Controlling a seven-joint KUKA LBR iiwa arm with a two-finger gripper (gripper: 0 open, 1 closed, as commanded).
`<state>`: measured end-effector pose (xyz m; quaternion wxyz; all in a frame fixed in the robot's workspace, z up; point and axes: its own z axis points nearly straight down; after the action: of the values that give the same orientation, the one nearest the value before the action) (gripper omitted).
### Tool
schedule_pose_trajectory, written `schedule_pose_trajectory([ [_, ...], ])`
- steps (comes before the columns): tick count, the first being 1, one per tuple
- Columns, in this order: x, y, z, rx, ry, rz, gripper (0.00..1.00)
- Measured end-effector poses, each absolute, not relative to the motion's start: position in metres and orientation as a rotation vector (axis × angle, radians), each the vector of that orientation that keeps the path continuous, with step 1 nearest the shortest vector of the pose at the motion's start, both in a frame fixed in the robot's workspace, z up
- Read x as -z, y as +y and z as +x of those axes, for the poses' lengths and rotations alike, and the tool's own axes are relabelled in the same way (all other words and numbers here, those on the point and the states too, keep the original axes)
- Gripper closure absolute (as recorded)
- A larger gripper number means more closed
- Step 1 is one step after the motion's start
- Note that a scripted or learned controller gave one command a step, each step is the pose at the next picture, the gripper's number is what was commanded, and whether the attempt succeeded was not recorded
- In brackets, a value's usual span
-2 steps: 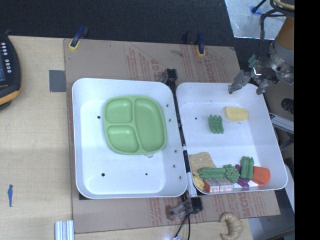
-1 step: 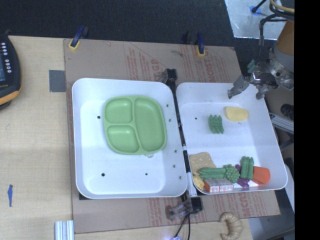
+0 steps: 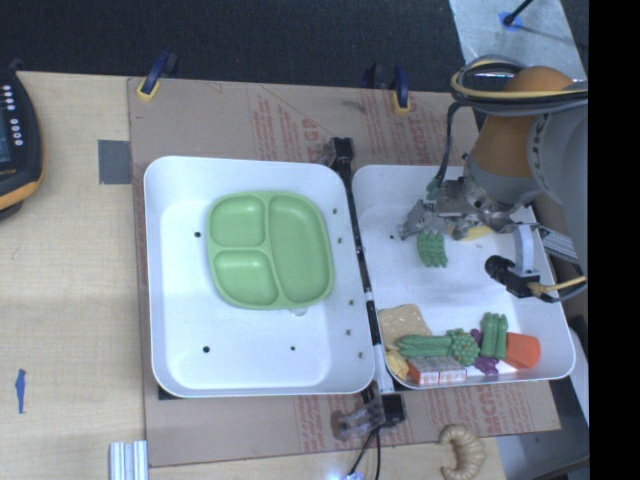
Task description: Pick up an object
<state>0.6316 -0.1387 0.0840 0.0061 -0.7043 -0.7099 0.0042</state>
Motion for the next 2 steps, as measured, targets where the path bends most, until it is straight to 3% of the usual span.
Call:
schedule_pose_trajectory([
  [1, -0.1041, -0.1421, 0.6347, -0.007, -2.228, -2.212, 1.00],
  [2, -0.1037, -0.1420, 0.6346, -0.007, -2.228, -2.211, 0.00],
])
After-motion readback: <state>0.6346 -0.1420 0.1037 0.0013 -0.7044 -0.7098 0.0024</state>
